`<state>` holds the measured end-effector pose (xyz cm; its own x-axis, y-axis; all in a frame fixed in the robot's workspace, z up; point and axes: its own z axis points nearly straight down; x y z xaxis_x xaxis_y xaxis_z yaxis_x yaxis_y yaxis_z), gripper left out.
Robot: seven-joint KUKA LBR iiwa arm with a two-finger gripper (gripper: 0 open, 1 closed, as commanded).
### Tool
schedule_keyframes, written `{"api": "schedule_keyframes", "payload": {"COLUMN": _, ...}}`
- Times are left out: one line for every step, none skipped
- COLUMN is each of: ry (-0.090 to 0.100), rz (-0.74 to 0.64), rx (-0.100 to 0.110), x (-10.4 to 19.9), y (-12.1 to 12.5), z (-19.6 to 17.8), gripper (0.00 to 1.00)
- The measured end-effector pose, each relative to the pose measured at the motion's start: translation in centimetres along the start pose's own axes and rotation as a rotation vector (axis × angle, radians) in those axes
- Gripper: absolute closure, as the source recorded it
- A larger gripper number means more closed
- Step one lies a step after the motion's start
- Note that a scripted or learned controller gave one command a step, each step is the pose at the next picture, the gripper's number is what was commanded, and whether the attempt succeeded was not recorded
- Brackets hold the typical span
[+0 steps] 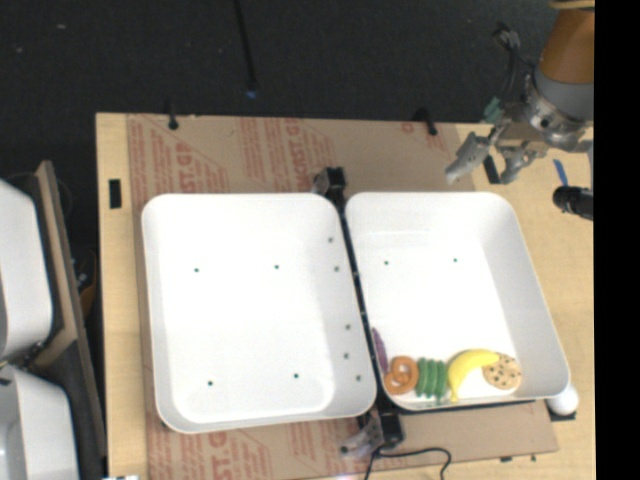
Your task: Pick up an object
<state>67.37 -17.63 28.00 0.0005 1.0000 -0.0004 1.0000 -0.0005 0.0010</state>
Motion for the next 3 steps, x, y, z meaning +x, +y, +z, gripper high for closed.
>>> {"api": "schedule_keyframes", "payload": {"ry": 0.0, "rz": 0.001, "rx": 0.004, "x": -1.0, "y": 0.2, "z": 4.9, "gripper": 0.0}}
{"api": "schedule_keyframes", "payload": {"ry": 0.001, "rz": 0.0, "rx": 0.005, "x": -0.2, "y": -0.3, "z": 10.6, "gripper": 0.0}}
{"api": "schedule_keyframes", "payload": {"ry": 0.001, "rz": 0.0, "rx": 0.004, "x": 0.5, "y": 0.3, "z": 15.8, "gripper": 0.0}}
